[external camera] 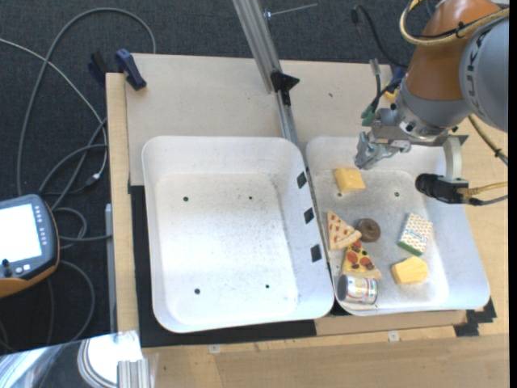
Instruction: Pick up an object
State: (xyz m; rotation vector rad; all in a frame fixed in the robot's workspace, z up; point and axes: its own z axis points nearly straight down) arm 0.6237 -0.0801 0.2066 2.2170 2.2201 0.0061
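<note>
Gripper [370, 153]: poised above the right bin [477, 257], finger state unclear, nothing seen held.
Nearest object: yellow cheese block [349, 179], just below the fingertips, near the bin's back wall.
Risk: off-centre descent could nudge the block aside; wall crowds the approach.

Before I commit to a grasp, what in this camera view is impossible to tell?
- Gripper: too small and seen from above, so finger state and whether it touches the yellow block stay unclear.
- Can: label too small to read.
- Green-patterned packet: print too fine to identify.
- Arm: cut off by the top and right edges.
- Handheld screen: cut off by the left edge, washed out.
</note>
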